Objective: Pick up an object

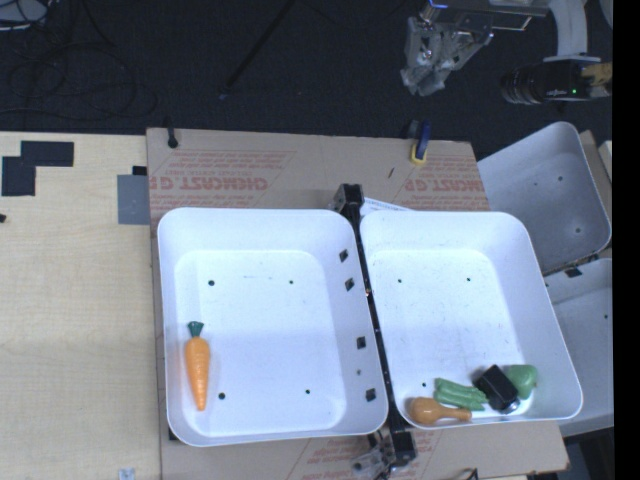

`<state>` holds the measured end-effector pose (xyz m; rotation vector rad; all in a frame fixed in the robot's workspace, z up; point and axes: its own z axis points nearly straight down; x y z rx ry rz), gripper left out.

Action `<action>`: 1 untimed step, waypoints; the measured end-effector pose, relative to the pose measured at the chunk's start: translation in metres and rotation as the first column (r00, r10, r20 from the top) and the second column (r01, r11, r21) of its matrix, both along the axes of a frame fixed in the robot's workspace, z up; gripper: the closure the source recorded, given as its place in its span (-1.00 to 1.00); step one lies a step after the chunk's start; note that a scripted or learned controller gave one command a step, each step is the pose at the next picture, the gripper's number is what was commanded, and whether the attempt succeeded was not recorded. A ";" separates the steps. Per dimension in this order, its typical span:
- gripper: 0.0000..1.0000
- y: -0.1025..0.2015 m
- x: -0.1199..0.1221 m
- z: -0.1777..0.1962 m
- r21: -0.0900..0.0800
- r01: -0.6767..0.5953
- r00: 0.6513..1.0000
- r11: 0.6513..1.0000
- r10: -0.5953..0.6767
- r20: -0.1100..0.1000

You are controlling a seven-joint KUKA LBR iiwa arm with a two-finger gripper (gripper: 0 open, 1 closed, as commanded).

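We see the tool [436,60] raised high at the top of the view, over the dark floor beyond the far edge of the bench [70,298], well apart from both bins. It carries nothing that we can see; whether it is apart or together we cannot tell, since it is small and blurred against the dark background.

On the bench a brown cardboard sheet [290,173] lies under two shallow white bins set side by side. In the left bin [260,268] a toy carrot [197,366] lies near the left wall toward the near corner, its green top pointing away from us and its tip toward us.

In the right bin [450,268] the remaining things cluster in the near right corner: a green pea pod [459,393], an orange-brown pear-shaped toy [436,412] just beside it on the near side, a small black block [497,387] touching the pod's right end, and a green rounded piece [522,376] against the block's right.
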<state>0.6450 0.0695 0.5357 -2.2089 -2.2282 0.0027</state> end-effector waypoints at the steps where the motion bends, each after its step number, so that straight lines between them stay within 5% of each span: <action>1: 1.00 0.038 -0.001 -0.035 -0.002 0.005 1.000 1.000 -0.005 -0.004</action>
